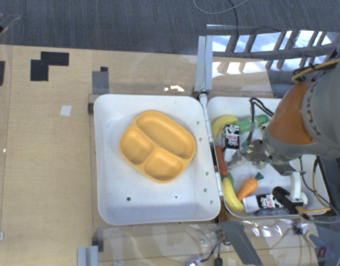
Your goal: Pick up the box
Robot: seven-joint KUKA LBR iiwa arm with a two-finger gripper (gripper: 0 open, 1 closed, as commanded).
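You are looking at a bench (42, 165) of pale wood-grain laminate, smooth and matt, with black matt patches (47, 64) near its far edge. Beyond it the floor (103, 13) is dark, rough carpet. Both bins are smooth white plastic with a soft sheen; the left bin (120, 204) carries a yellow sectioned plate (157, 146) of glossy plastic. In the right bin (322, 190) the bananas (231, 195) and carrot (247, 187) look like smooth, shiny plastic, and the small box (232, 137) looks like printed card. The arm (319, 118) has a smooth grey shell with a glossy orange band (287, 121). The posts (202, 65) between the bins look like dull grey metal.
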